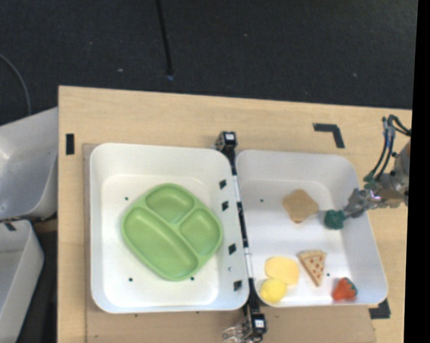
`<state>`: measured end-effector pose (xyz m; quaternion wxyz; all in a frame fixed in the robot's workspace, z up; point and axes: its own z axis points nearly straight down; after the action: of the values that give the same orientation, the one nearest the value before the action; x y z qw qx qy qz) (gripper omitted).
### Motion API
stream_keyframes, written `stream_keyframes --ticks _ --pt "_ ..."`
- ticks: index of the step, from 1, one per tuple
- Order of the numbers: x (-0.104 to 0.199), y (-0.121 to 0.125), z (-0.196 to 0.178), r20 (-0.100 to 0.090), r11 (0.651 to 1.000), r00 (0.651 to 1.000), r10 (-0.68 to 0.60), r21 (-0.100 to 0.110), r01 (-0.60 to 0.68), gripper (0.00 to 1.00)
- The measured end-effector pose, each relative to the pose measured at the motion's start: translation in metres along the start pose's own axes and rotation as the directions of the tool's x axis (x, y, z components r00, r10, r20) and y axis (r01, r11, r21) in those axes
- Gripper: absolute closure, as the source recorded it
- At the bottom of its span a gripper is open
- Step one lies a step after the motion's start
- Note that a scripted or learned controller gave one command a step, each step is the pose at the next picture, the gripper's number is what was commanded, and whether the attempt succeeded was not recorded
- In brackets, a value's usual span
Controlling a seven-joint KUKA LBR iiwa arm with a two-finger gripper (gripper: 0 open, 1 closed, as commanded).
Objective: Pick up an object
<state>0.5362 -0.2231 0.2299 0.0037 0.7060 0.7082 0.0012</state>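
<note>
In the right bin (272, 170), a small dark green object (334, 220) lies by the right wall. My gripper (345, 211) reaches in from the right edge, and its tip is right against that object's upper right side. A tan bread slice (299, 205) lies just left of the green object. Toward the front of the bin are a pizza slice (312, 266), a yellow piece (282, 269) with a yellow ball (272, 291) below it, and a red strawberry (344, 289) in the front right corner.
The left bin (108, 170) holds a light green divided plate (171, 231). A hinged divider with black clips (234, 225) separates the bins. Cables (385, 150) hang by the arm at the right edge. A white box (19, 166) stands off the bench to the left.
</note>
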Motion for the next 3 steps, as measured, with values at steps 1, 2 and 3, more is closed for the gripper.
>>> stream_keyframes --ticks 1,2,3 --pt "-0.002 0.001 -0.031 -0.001 1.000 1.000 0.000 0.002 0.000 1.00" --pt "0.043 0.019 -0.029 -0.002 1.000 1.000 -0.003 0.004 0.003 1.00" --pt "0.089 0.029 -0.018 -0.003 1.000 1.000 -0.003 0.006 0.003 1.00"
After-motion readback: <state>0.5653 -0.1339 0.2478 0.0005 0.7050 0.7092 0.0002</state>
